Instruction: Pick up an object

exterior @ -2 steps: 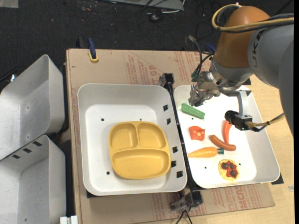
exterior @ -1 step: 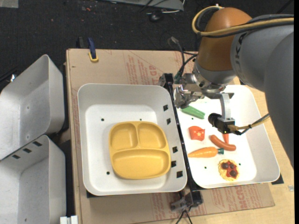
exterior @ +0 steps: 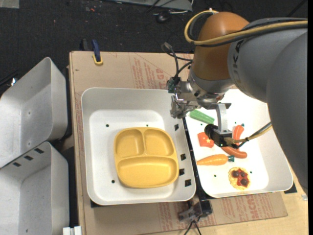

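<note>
Step in hand: we judge this the approach. The gripper [exterior: 180, 104] hangs low over the wall where the two bins meet, and we see nothing lifted.

Tool: we cannot tell whether it is released or clenched, since the wrist above hides its working end. We see nothing held in it.

Nearest candidate: a green piece [exterior: 203, 116] lies just beside the gripper, in the top left corner of the right bin [exterior: 279, 180].

Other candidates: in the same bin lie a red-orange block [exterior: 205, 140], a carrot [exterior: 212, 160], a red sausage [exterior: 234, 152], a small orange pepper [exterior: 237, 132] and a round pizza-like toy [exterior: 239, 177]. They sit close together, some nearly touching.

Left bin [exterior: 90, 131]: it bears a yellow divided tray [exterior: 145, 156], lying flat and well apart from the gripper.

Next move: in our judgement, it calls for a shift off the wall and squarely over one piece, then a straight descent and a close.

Risk: the bin wall stands close to the green piece, and a closing grip may catch the rim or nudge the piece aside.
</note>
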`<state>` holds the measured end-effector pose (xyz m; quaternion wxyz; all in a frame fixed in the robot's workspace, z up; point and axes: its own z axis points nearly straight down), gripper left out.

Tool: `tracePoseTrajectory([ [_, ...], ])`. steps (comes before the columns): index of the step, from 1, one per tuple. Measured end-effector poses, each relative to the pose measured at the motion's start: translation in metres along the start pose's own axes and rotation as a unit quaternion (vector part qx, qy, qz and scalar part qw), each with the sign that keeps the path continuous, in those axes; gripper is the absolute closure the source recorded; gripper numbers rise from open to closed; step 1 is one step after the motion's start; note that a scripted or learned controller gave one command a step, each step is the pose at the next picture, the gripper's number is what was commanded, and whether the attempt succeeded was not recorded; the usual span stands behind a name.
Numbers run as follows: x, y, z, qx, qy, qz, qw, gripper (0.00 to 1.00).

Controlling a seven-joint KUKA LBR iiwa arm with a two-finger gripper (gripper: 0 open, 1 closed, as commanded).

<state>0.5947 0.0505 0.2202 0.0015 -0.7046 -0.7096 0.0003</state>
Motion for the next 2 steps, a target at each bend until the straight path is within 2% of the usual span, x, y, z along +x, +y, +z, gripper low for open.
tracePoseTrajectory([
  [1, 0.0399, -0.0191, -0.0122, 0.000, 0.000, 0.000, 1.0000, 1.00],
  [2, 0.0370, -0.0184, -0.0117, -0.001, -0.001, 0.002, 1.0000, 0.00],
])
